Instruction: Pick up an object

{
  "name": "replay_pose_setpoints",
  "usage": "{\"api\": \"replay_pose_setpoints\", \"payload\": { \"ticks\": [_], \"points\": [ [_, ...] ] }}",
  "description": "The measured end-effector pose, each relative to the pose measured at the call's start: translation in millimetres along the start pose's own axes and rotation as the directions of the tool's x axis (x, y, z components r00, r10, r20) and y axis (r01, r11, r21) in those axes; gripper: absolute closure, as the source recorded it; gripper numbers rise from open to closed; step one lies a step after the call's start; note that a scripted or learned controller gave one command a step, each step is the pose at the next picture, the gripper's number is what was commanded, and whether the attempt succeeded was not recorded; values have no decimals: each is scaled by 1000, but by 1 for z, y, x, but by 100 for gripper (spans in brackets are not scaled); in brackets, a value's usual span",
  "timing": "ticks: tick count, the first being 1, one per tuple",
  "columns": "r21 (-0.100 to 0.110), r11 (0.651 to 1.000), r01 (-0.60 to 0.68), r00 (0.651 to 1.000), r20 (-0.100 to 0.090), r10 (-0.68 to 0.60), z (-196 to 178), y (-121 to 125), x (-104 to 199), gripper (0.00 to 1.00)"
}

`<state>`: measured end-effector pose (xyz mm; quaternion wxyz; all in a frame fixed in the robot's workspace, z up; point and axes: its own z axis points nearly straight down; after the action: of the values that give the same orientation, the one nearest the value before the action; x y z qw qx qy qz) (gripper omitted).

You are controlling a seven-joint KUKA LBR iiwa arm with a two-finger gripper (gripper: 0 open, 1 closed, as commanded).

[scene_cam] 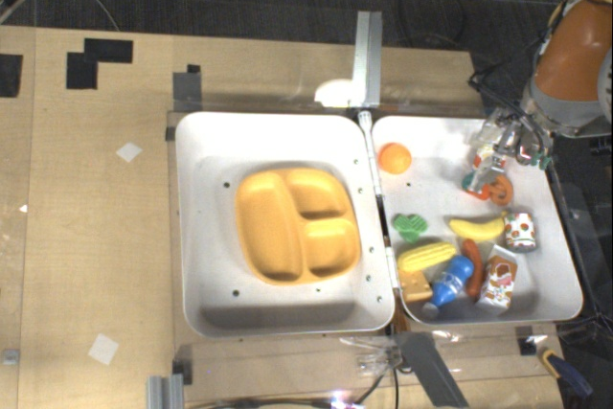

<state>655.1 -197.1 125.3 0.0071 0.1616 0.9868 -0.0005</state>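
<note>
My gripper hangs over the far right part of the right bin, below the arm's orange band. Directly beneath it lies a small orange and teal toy; whether the gripper touches it is unclear. Other toys fill this bin: an orange ball at the far left, a green piece, a banana, a corn cob, a blue bottle, a red sausage and two small cartons.
The left bin holds a yellow divided tray. A metal post stands behind the wall shared by the two bins. Black markers lie on the wooden bench at the far left.
</note>
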Motion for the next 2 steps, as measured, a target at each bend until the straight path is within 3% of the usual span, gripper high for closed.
{"api": "replay_pose_setpoints", "payload": {
  "ticks": [1,2],
  "points": [
    [-1,948,319,948,0,-319,-22,-10,3,0],
    [-1,1000,31,1000,-6,-31,24,23,9,0]
  ]
}}
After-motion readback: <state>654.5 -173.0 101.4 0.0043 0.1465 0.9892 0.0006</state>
